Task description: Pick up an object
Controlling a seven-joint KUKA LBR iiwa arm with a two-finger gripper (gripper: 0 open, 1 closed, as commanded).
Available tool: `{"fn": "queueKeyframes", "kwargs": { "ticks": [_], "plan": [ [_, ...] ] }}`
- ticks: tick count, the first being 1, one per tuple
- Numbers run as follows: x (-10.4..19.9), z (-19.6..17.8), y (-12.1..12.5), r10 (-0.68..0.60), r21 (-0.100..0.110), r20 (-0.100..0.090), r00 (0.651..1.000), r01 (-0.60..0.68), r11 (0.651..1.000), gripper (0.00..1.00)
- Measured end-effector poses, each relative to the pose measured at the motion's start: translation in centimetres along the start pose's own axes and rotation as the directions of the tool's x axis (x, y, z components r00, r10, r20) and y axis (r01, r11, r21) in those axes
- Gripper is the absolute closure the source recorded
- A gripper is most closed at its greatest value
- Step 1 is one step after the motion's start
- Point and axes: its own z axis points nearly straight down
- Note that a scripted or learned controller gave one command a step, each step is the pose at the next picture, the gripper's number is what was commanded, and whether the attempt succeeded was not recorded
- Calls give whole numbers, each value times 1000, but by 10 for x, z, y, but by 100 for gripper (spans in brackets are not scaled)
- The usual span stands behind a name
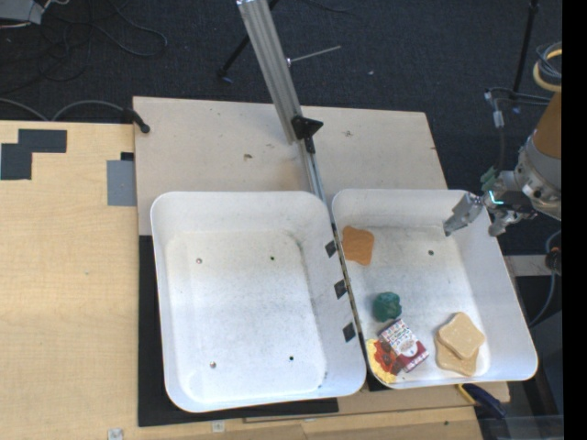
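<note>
The end effector (483, 213) hung over the right bin's (459, 200) far right corner, fingers apart, empty. Nearest, by the dividing edge, lay an orange sponge-like block (358, 244): probably light, soft and compressible, best pinched across its flat sides.

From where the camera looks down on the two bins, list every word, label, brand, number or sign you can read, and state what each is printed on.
No text can be read.
Red and white packet in the right bin: carries printing, too small and blurred to read.
Orange piece, green lump, tan slices: no markings visible.
</note>
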Motion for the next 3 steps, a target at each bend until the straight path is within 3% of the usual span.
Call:
{"fn": "queueKeyframes", "kwargs": {
  "ticks": [1, 3],
  "plan": [
    [0, -2, 1, -2, -3, 1, 1000, 2, 1000, 0],
    [1, 100, 6, -1, 1, -1, 1000, 1, 1000, 0]
  ]
}}
